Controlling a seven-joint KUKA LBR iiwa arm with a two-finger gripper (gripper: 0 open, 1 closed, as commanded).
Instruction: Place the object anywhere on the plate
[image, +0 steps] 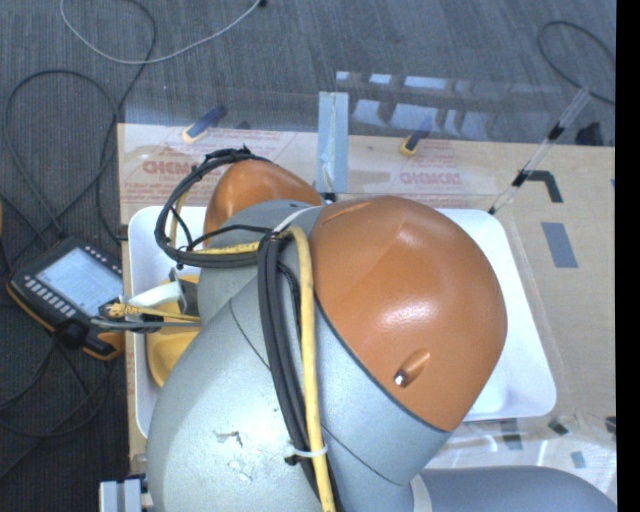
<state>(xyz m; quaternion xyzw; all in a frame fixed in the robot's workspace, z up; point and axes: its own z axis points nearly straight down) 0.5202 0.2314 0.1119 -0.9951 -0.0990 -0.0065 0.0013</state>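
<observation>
The grey arm (300, 400) with its orange bands fills the middle of the camera view and reaches over the left bin (140, 235). An orange-yellow plate (165, 358) shows as a sliver in that bin, at the arm's left edge. Just above the plate, a pale white piece (158, 294) and a thin dark-and-yellow piece (140, 317) stick out leftwards from under the arm. I cannot tell whether these belong to the gripper or are the object. The arm's body hides the rest of the bin's contents.
The right bin (525, 330) shows its white floor and right rim beyond the arm. Black and yellow cables (285, 330) run along the arm. A handheld control pendant (65, 285) lies on the floor left of the bench. A clear post (332, 140) stands behind the bins.
</observation>
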